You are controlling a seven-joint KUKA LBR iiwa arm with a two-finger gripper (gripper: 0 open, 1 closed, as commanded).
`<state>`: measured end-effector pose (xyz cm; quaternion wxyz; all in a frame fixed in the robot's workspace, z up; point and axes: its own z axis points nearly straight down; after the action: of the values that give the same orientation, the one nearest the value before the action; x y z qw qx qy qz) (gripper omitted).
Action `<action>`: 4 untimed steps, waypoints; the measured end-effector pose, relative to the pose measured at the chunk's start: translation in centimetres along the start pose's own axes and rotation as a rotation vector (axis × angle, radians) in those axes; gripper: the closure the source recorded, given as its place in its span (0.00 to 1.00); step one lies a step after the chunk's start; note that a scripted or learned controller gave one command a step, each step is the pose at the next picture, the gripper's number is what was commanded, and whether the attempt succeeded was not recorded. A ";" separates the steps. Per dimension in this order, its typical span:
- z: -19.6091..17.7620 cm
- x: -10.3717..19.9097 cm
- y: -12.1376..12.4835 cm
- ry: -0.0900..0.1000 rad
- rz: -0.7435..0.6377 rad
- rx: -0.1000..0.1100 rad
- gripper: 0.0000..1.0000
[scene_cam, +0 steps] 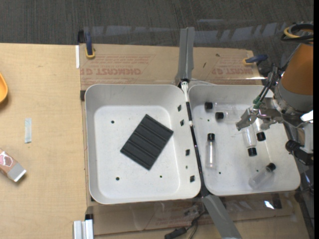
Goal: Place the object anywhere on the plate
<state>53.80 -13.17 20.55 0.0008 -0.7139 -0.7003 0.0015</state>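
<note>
A dark ribbed rectangular plate point(147, 141) lies tilted in the middle of the left bin point(94, 148). Several clear vials with black caps are scattered in the right bin point(227, 185): one point(210, 151) near its left wall, one point(249, 142) toward the right, and one point(261, 177) by the front right corner. My gripper point(254, 120) hangs over the right part of that bin, just above the upper end of the vial on the right. I see nothing held between its fingers.
Loose black-capped pieces point(214, 110) lie at the back of the right bin. The bins rest on cardboard held by blue clamps point(89, 49). On the wooden bench to the left are a small tube point(12, 167), a grey strip point(28, 131) and an orange object point(2, 88).
</note>
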 end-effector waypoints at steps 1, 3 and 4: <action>-0.1 3.9 3.8 0.000 -0.167 -0.001 1.00; -4.6 17.0 11.8 -0.002 -0.382 -0.004 1.00; -4.7 17.0 11.8 -0.002 -0.382 -0.004 0.00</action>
<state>65.89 3.60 25.15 -0.0009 -0.5678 -0.8232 0.0008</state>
